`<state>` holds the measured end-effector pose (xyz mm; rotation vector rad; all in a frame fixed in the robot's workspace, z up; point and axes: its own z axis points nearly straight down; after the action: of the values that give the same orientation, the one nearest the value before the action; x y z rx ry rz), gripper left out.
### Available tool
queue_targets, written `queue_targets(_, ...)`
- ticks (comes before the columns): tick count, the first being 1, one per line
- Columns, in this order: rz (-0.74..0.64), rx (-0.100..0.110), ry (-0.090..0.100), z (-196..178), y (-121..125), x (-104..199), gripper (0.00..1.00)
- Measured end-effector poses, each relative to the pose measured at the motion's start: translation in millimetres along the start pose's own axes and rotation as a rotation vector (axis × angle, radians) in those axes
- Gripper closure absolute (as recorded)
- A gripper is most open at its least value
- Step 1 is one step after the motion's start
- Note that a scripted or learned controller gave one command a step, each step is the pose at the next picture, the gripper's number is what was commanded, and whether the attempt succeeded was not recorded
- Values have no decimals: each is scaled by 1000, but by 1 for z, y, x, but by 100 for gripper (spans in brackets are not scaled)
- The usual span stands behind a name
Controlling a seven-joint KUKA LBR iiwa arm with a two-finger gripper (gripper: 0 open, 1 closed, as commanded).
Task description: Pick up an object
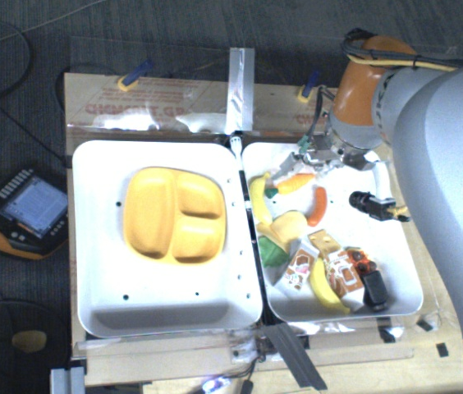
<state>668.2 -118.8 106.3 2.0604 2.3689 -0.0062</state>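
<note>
While my gripper [309, 156] hangs low over the right bin's [404, 257] far end, just above an orange carrot-like piece [297, 183], I judge I'm mid-reach; whether I'm spread or pinched I cannot tell. Next comes a short, straight descent. Neighbouring toys crowd close; dark carpet [18, 80] surrounds the bench.

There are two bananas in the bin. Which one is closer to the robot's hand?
The banana by the bin's left wall; the gripper is just beside it. The other banana lies far down front.
</note>
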Motion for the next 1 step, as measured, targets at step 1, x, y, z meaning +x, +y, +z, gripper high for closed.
queue_targets(1,23,-8,-4,17,-14,13,0)
